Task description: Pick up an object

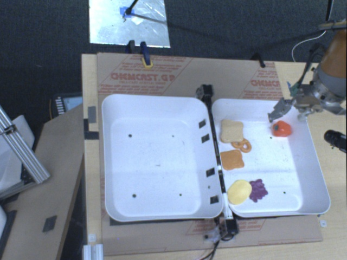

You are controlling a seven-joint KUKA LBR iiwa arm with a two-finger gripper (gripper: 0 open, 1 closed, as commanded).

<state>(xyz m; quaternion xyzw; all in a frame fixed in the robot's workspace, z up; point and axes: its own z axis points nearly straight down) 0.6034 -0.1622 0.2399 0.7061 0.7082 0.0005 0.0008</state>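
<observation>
Five items, right bin point(309, 161) | gripper point(279, 111) beside tomato point(281, 128)

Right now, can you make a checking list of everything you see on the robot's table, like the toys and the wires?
Surface: bench bears two white bins; left bin, right bin.
Job's things: all in right bin: red tomato toy, bread slice, pretzel, orange slice, yellow lemon, purple grapes.
Clutter: nothing seen.
Gripper: gripper above right bin's far edge, just beside tomato.
Cables: white cable by arm.
Surroundings: silver sheet, dark carpet.
</observation>
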